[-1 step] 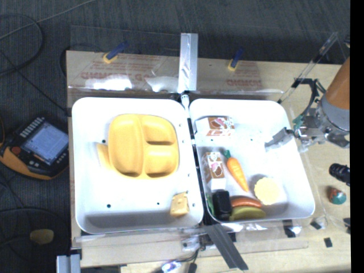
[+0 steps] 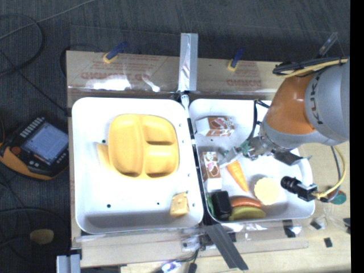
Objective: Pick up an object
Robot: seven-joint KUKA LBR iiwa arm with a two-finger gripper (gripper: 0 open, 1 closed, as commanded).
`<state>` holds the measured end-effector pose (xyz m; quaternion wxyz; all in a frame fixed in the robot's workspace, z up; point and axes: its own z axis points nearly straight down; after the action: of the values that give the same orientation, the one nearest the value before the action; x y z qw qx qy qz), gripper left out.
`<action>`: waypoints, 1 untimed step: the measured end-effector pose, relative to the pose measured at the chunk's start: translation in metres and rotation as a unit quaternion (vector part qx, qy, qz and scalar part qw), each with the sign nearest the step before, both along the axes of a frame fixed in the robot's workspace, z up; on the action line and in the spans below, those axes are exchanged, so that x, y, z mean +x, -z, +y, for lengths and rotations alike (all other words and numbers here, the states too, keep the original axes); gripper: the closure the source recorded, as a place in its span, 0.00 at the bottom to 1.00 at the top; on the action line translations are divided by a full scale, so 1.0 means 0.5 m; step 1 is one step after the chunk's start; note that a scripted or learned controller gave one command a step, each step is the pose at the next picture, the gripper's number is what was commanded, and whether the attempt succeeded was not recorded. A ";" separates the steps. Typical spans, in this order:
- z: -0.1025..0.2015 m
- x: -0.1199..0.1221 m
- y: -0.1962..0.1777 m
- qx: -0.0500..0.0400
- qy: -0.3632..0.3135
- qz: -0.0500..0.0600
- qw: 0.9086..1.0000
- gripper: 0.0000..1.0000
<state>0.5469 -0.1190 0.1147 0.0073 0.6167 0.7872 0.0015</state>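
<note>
In the right-hand shallow white plastic bin, the grey arm with its glossy orange band reaches down, and the small dark pincer sits low over the bin's middle; whether its tips are apart or together cannot be told from here. Just below and left of the pincer lies a tapered orange carrot-shaped toy, and beside that a pale round disc. Further left are two crinkly printed snack packets, and at the near edge a black block touching a red-and-green slice-shaped toy. Well left of the pincer, in the other bin, rests a smooth yellow moulded tray with compartments and a small tan chunk.
</note>
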 end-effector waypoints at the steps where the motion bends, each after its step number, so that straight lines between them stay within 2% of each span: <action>1: 0.000 -0.009 0.012 -0.008 -0.014 -0.016 1.000 0.00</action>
<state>0.5426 -0.1192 0.1087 0.0247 0.6055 0.7954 0.0050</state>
